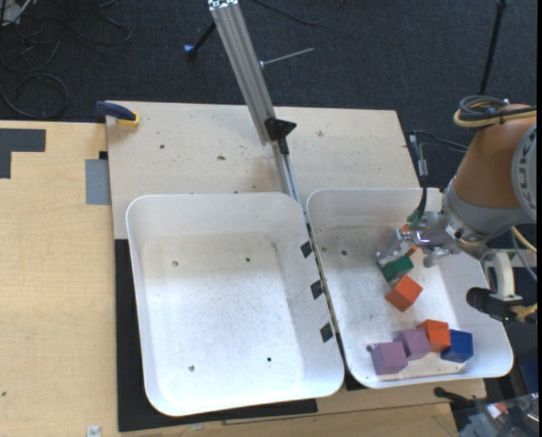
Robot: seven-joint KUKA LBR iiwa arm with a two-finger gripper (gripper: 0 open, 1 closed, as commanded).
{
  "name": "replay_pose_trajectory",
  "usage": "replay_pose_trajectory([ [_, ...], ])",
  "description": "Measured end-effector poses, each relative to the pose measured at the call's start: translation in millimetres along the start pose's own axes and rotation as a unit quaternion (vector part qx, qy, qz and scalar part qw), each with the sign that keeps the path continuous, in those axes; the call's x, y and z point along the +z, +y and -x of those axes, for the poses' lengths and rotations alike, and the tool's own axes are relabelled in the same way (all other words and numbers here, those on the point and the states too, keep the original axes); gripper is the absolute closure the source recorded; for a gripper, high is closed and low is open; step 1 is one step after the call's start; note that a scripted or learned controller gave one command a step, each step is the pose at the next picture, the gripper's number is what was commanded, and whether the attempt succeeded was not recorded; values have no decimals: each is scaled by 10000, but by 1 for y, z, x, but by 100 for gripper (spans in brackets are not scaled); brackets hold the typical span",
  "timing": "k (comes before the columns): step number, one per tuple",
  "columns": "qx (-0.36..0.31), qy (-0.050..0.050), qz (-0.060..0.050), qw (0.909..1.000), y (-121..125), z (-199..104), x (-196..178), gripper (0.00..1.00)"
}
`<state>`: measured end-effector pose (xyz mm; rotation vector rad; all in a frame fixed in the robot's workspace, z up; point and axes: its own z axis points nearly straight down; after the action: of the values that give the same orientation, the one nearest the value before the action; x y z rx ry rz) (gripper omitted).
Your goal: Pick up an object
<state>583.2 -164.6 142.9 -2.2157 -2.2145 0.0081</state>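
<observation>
Over the right bin (489, 358), near the middle of its far half, we saw the gripper (414, 242) reaching in from the right edge of the bench, low above the bin floor. Whether its fingers were apart or together we could not tell. A green block (397, 267) lay just under and beside the gripper's tip, apparently resting on the bin floor; we could not make out anything clamped between the fingers. An orange block (403, 293) sat just nearer than the green one, touching or almost touching it. Toward the bin's near right corner four more blocks were huddled together: two purple blocks (390, 357) (416, 342), an orange-red block (437, 334) and a blue block (458, 345).

The left bin (138, 244) lay alongside, across the shared rim.

We judged the task to be at the approach or grasp stage: the gripper had reached a candidate, most likely the green block, but no object was visibly lifted. What remained, as far as we could see, was a secure grip and a rise clear of the bin floor
</observation>
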Motion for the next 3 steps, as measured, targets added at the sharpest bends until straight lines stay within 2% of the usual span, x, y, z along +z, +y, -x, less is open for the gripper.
replay_pose_trajectory([
  [1, 7, -8, 36, 10000, 0, -1, 52, 0],
  [2, 41, -6, 28, 10000, -1, 1, 41, 100],
  [3, 42, -12, 50, 10000, -3, 2, 0, 100],
])
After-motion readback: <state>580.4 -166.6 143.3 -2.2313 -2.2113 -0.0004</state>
